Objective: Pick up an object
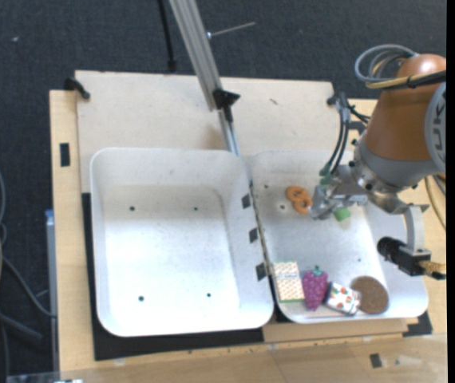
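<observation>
A grey-and-orange arm (399, 126) reaches in from the right over the right bin (355, 238), its gripper (329, 206) hanging low above the bin's far half. How far the fingers are parted cannot be told from this angle, and nothing can be seen between them. An orange ring (297, 198) lies on the bin floor just left of the gripper, and a small green piece (342, 212) shows just beside the gripper on its near right. Along the bin's near edge sits a row of objects, well apart from the gripper: a pale box (287, 281), a purple toy (315, 287), a small patterned carton (342, 298) and a brown disc (370, 293). The left bin (172, 238) stands alongside, touching the right one.
</observation>
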Available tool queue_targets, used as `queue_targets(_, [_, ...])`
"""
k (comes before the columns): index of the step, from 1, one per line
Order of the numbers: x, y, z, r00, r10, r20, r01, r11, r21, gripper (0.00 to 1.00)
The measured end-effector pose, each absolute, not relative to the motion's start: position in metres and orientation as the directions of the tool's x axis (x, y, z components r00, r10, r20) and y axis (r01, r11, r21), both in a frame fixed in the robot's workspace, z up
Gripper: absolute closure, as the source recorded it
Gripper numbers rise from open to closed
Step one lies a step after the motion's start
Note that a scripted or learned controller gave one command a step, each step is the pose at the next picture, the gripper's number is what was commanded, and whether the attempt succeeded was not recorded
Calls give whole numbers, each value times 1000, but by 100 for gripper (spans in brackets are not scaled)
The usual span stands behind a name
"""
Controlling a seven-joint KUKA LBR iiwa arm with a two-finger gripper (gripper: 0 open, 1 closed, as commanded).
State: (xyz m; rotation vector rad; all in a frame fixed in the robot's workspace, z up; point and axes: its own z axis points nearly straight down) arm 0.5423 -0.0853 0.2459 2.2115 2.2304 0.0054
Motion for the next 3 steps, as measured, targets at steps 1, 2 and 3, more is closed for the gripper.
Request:
queue_targets(1, [532,-35,250,-8,1000,2,1000,8,1,100])
queue_targets(2, [529,21,258,-8,1000,2,1000,8,3,100])
queue_targets(3, [528,69,262,-8,1000,2,1000,8,2,100])
